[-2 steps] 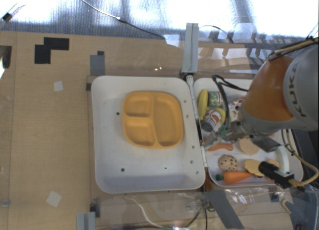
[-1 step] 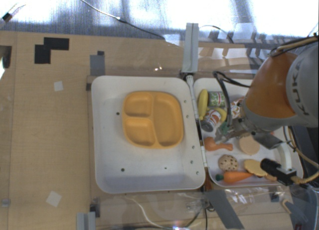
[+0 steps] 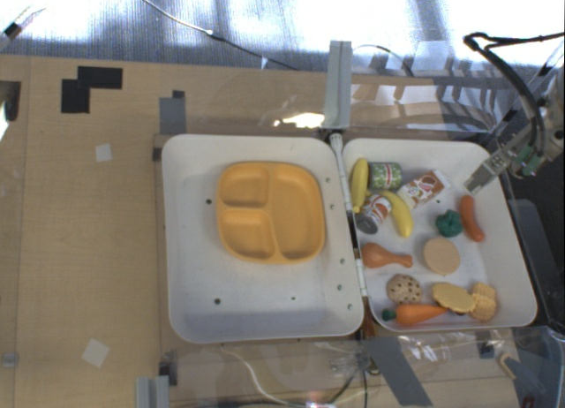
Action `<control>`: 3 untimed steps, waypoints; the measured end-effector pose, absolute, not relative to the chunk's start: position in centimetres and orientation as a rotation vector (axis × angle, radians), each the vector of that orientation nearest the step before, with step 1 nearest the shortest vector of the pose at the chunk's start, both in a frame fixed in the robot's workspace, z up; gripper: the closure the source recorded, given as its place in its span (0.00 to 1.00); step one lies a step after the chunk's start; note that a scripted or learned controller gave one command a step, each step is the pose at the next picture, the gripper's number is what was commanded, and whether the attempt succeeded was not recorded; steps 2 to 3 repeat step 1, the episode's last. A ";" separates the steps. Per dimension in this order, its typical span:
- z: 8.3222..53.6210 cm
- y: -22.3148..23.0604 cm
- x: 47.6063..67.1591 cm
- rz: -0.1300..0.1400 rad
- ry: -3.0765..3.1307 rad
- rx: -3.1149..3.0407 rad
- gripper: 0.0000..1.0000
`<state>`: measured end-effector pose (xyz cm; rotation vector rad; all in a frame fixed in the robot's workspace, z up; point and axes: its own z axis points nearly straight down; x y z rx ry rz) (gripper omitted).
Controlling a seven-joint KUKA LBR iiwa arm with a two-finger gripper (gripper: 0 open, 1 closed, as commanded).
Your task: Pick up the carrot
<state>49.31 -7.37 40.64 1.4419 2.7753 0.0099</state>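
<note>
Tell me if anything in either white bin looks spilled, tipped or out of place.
Nothing stands out. The yellow sectioned plate lies flat in the left white bin. The toy foods lie loose inside the right white bin, with the orange carrot along its near edge beside the speckled cookie.

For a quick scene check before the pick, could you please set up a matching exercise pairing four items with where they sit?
Things:
1. carrot
2. yellow plate
3. sausage
4. can

Places:
A. left bin
B. near edge of the right bin
C. far side of the right bin, beside a banana
D. right bin, near its right edge

Pairs: 1-B, 2-A, 3-D, 4-C
</note>
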 end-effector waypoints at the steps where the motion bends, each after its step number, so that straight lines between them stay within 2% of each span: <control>1: 40.3 -7.3 49.3 0.006 2.781 1.440 0.00; 3: 40.3 -7.3 49.3 0.006 2.781 1.440 0.00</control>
